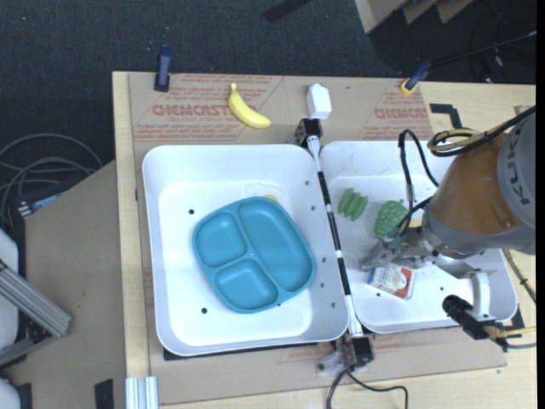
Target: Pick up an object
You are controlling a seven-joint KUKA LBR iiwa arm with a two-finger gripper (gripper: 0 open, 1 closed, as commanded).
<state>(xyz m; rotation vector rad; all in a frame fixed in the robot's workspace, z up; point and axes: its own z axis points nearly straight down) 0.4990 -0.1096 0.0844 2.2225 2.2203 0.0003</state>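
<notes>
The right bin (375,313) holds a small ridged green piece (351,204), a larger bumpy green object (390,218) and a flat red, white and blue packet (394,280). My gripper (381,256) is low inside this bin, just below the bumpy green object and just above the packet's upper left corner. The arm's orange band (475,196) hangs over the bin's right half and hides part of its floor. Whether anything is held cannot be made out.
A blue divided plate (251,252) lies in the left bin (170,228). A yellow banana (248,110) and a white block (318,100) rest on the bench behind the bins. Black cables (417,156) loop over the right bin's back.
</notes>
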